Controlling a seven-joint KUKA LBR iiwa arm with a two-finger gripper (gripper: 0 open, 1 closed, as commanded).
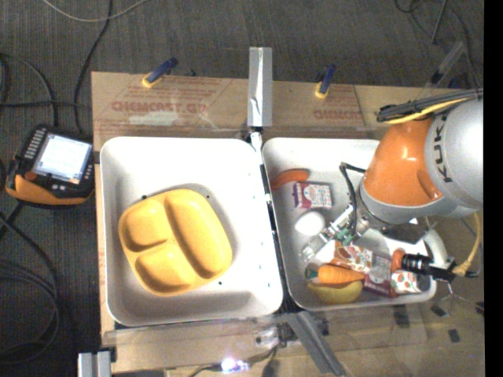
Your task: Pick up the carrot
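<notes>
The carrot [339, 274] lies in the right bin [277, 210] near its front wall. It is orange, with a green top pointing left, and it rests across a yellow fruit [338, 292]. My gripper [343, 228] hangs just above and behind the carrot, over the middle of the bin, below the arm's orange band [401, 173]. Nothing shows between the gripper and the carrot, and the two look apart.
Around the carrot the right bin holds a maroon carton [313, 195], an orange-red piece [289, 177], a white round item [309, 224], a colourful packet [357, 256] and a red-and-white box [391, 278]. A yellow divided plate [174, 240] sits in the left bin [118, 163].
</notes>
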